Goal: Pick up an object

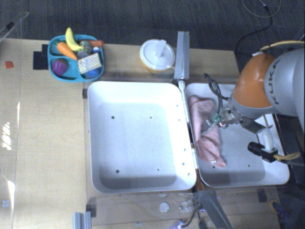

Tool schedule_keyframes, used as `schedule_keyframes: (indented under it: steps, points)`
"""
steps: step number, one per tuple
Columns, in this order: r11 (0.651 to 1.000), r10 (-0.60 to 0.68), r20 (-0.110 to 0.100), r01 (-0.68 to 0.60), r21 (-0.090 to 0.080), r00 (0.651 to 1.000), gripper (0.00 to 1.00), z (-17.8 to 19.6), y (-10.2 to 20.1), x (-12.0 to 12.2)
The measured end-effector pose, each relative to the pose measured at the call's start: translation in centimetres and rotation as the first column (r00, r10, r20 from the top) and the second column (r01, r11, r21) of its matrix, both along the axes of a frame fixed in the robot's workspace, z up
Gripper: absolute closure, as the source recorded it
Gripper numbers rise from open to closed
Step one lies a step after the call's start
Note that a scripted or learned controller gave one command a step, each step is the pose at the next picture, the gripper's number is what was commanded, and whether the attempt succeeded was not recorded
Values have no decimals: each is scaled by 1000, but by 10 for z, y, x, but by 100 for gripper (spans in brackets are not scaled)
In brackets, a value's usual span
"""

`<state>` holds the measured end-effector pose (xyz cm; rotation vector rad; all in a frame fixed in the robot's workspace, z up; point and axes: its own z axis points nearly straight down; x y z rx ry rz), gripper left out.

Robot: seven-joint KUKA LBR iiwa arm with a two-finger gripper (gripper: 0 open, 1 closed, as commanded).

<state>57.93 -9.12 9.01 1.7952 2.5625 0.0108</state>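
A pink cloth (206, 130) lies crumpled along the left side of the right white bin (248, 175), stretching from the bin's back towards its front. My gripper (217, 120) hangs low over the cloth's right edge, at about the middle of its length. The grey arm with its orange band comes in from the right above the bin. The gripper's tip is small and partly hidden by the wrist, and I cannot tell whether it touches the cloth.
The left white bin (138, 137) sits beside the right one, with a metal rail (181, 56) rising behind their shared edge. A blue tray of toy food (75, 57) and a white lidded cup (157, 55) stand on the bench behind the bins.
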Motion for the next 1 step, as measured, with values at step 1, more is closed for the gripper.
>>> schedule_keyframes:
  steps: [1]
  points:
    - [1000, 1, 13, -1, -1, 1000, 100, 14, 0, 4]
